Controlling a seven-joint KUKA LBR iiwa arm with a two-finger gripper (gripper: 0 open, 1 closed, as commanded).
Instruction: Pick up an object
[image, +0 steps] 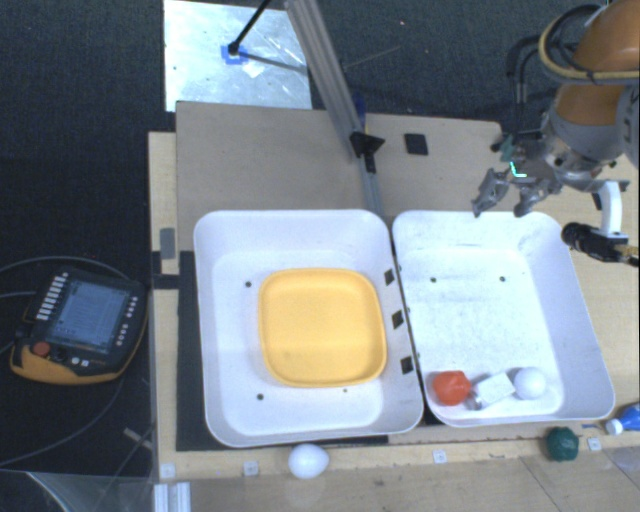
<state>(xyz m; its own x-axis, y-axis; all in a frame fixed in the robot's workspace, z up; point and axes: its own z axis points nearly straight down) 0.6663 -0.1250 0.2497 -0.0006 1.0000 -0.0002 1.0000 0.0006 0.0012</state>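
My gripper (506, 197) hangs above the far edge of the right bin (570, 300), fingers spread open and nothing between them. Far from it, in that bin's near corner, lie a red-orange ball (450, 387), a small white block (493, 390) and a white ball (529, 382), close together. The left bin (225, 300) holds a square yellow plate (323, 326).
A white egg-shaped object (308, 461) lies on the bench in front of the left bin. A dark green ball (561, 444) sits off the right bin's near corner. A teach pendant (78, 322) rests at the left. A slanted metal rod (335, 80) stands behind the bins.
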